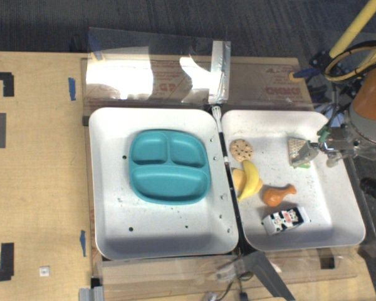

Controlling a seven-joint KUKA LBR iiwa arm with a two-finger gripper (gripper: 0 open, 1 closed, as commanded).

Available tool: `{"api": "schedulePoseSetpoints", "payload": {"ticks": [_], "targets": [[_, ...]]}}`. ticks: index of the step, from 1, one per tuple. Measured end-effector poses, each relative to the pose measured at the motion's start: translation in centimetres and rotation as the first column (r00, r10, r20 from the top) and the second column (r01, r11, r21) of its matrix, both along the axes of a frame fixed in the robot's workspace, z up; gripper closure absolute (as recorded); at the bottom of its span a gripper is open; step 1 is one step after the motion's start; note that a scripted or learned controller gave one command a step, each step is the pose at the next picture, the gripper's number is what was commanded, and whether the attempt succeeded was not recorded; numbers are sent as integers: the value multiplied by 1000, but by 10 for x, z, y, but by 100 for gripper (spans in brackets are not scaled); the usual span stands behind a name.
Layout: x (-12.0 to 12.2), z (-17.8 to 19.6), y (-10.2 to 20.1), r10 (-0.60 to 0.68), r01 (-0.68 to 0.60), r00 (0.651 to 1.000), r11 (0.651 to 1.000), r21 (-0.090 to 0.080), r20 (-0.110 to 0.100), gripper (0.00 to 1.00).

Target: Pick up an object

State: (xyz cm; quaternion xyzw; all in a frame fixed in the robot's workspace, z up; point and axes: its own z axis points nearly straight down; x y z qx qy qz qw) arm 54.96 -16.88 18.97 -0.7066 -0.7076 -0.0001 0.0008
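The right bin (344, 227) holds several small toys. A round tan cookie (240, 149) lies at its left, with a yellow banana (249, 179) just below it. An orange drumstick-shaped piece (278, 194) lies mid-bin. A black-and-white patterned carton (285, 220) sits near the front wall. A tan speckled wedge (295, 147) lies toward the back right. My gripper (307, 155) is low over the bin, right beside or touching the wedge's lower right corner. The arm's grey wrist and orange band (368, 102) reach in from the right.
The left bin (106, 168) carries a teal divided plate (170, 167) at its centre. A clear plastic sheet with tape (175, 74) stands behind the bins. Yellow and black cables (351, 49) hang at the back right. Wooden bench surface (31, 168) lies to the left.
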Motion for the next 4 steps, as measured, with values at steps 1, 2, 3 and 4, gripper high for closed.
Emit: {"api": "schedulePoseSetpoints", "payload": {"ticks": [1, 2, 3, 4], "targets": [[-43, -80, 26, 141, -141, 990, 990, -9, 23, 0], [-51, -102, 69, 236, -236, 972, 972, -5, 11, 0], [-49, -90, 68, 233, -233, 972, 972, -9, 18, 100], [-49, -80, 69, 234, -234, 972, 972, -10, 20, 100]]}}
